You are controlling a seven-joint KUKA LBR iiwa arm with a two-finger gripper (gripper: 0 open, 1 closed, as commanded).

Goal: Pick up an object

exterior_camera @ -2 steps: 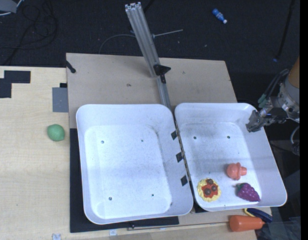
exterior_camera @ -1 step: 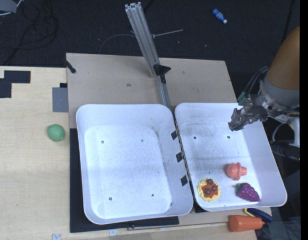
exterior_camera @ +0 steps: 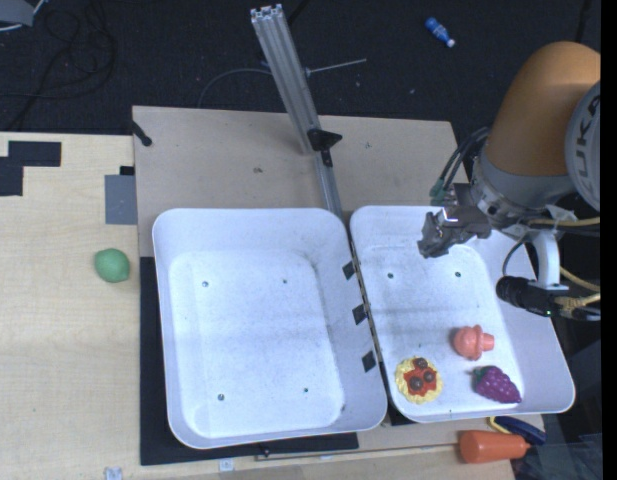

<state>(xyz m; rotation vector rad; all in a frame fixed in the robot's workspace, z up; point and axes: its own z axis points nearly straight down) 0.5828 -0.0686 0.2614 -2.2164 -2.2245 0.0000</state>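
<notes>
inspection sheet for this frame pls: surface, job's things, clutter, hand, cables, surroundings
Surface: bench bears left bin and right bin, side by side, joined by black clips.
Job's things: all in the right bin's near end: pink toy, purple grapes, yellow tart with red berries.
Clutter: green ball on the bench left of the bins; orange carrot in front of the right bin; blue item on the dark floor.
Hand: hand over the right bin's far end, apart from the toys, nothing seen in it.
Cables: bundle at the wrist; loose ones on the floor behind.
Surroundings: metal rail slanting down to the bins.
</notes>
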